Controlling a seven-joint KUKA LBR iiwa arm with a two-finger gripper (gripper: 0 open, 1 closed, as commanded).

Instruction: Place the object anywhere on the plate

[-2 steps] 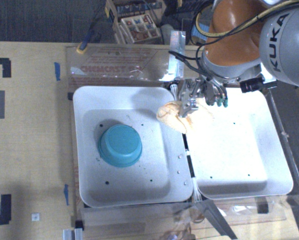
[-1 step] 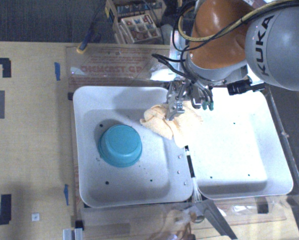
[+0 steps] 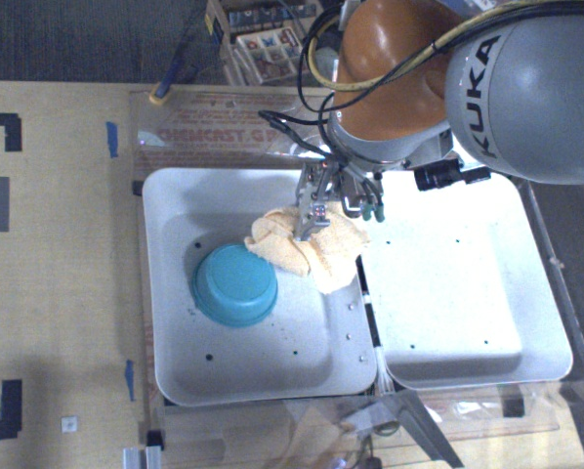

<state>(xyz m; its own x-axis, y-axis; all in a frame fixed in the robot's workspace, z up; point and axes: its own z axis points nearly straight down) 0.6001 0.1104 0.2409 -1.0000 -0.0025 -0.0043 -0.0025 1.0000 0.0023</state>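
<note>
A blue round plate lies in the left bin, left of its middle. Just to the plate's upper right lies a pale yellow crumpled object that looks like soft cloth, its left edge close to the plate's rim. My gripper hangs over the top of the yellow object, at or just above its surface. The arm's orange band and grey wrist rise behind it, at the upper right. The gripper's body hides part of the object's far edge.
The right bin adjoins the left one along a shared wall near the yellow object. Cables hang off the wrist beside the gripper. Boxes and papers lie beyond the bins' far edge.
</note>
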